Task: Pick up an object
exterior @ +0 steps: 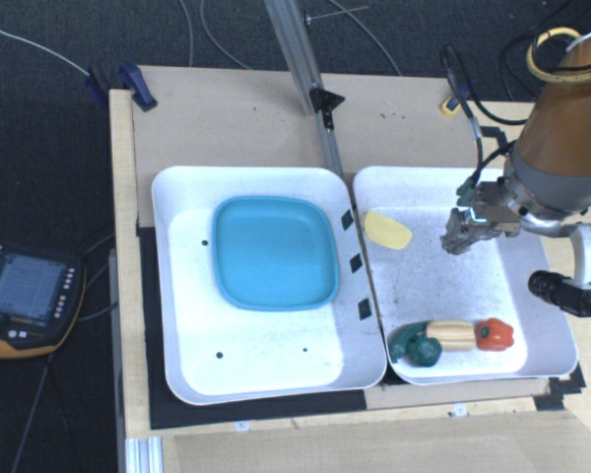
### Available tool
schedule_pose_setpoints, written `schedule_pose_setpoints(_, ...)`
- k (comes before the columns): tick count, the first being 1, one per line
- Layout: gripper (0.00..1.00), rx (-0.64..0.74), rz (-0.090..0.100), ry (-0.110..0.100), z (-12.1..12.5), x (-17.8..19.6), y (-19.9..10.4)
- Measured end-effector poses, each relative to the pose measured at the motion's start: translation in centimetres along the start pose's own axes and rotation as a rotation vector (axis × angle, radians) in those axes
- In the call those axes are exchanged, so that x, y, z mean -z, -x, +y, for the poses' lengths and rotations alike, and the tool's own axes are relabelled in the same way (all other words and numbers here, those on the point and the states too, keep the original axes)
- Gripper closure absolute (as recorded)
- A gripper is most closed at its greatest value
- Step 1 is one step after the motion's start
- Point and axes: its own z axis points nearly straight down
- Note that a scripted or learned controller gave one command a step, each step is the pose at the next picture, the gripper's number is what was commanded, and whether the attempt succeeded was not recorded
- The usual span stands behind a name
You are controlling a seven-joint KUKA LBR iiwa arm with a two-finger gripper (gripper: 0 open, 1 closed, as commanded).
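- Claw (465, 233) hovers over the right bin (414, 187); whether it is apart or together, I cannot tell.
- Yellow piece (387, 231) lies left of it.
- Green, tan and red toy (451, 339) rests along the near wall.
- Blue plate (275, 252) sits in the left bin (182, 294).

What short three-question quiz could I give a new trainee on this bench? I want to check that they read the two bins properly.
1. True or false: the blue plate lies in the right bin.
2. Which thing lies nearest the gripper? A) the yellow piece B) the red piece C) the green piece
3. Fill in: the green, tan and red pieces lie in a row along the right bin's ____ edge.

Key:
1. False; it lies in the left bin.
2. A.
3. Near, the lower edge in the camera view.
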Motion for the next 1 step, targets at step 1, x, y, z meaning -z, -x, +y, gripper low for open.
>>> schedule_pose_setpoints(1, 1.0, 0.005, 0.001, -0.004, 0.77, 0.16, -5.81)
